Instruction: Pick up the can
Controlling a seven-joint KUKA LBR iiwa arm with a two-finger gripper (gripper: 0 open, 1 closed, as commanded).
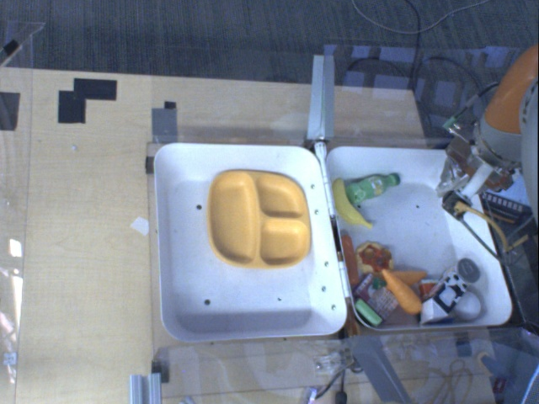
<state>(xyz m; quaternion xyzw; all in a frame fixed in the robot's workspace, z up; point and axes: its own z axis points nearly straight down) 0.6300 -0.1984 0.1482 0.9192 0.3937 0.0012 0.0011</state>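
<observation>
The can [467, 271] stands in the right bin [421, 217] near its front right corner, its grey round top facing up. A black-and-white toy [451, 294] leans against its near side. My gripper [459, 185] hangs over the bin's far right corner, well behind the can and apart from it. Nothing shows between its tips.
A green bottle [370, 187] and a banana [349, 205] lie at the right bin's far left. A carrot [401, 290] and several small packets crowd its front. The left bin [181, 251] holds a yellow divided tray [257, 218]. Cables [497, 221] run along the right bin's edge.
</observation>
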